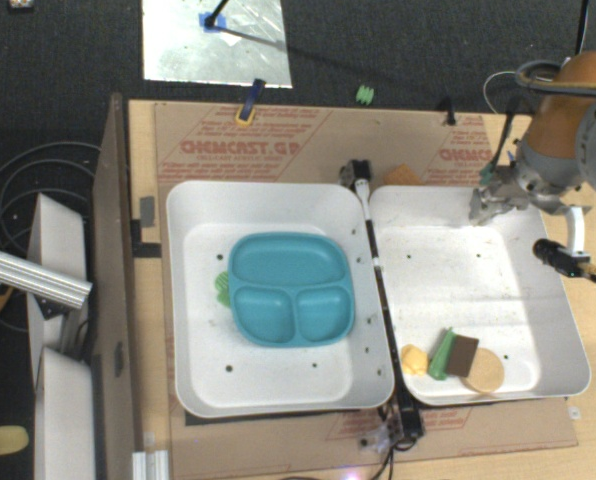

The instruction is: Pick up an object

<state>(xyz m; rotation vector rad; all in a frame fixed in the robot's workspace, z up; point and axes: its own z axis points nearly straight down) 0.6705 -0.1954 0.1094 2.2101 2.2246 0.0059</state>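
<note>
Down at the near edge of the right bin sits a small cluster: a yellow piece, a green stick leaning across a brown block, and a tan round disc tucked just beside them, all touching or nearly so. Over in the left bin, a teal divided tray lies flat in the middle, with a sliver of something green peeking out at its left edge. Up at the far right corner, the arm reaches in, and the gripper hangs over the far side of the right bin, well apart from the cluster. Whether it is spread or closed cannot be told from this angle; nothing is seen in its grasp.
</note>
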